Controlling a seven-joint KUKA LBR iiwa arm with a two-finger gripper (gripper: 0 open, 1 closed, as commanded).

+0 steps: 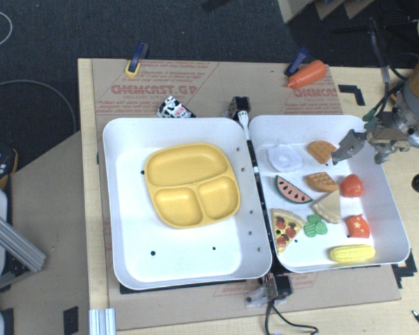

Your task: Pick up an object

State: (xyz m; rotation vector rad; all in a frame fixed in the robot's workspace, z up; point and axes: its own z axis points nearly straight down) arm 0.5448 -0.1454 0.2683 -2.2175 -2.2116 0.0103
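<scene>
End effector (364, 144) is hovering over the right bin (394, 208), near its far right corner, fingers spread wide with nothing between them. Arm is reaching in from the bench's right edge.

Right bin is holding the toy food: a waffle piece (322, 151) just left of the end effector, a clear round lid (285, 158) further left, a second waffle piece (321, 181) below it, a tomato (351, 185) beside that, a watermelon slice (292, 190) toward the bin's left wall, a bread slice (329, 206) mid-bin. Along the near edge: pizza slice (285, 226), green broccoli (314, 226), red pepper (357, 225), corn cob (351, 253) at the near right corner.

Left bin (119, 187) is carrying a yellow divided plate (190, 183), sitting toward its far side.

On the bench (216, 82) outside the bins: a carrot (307, 75) by the far edge, a black-and-white toy (174, 108) just beyond the left bin's far rim
</scene>
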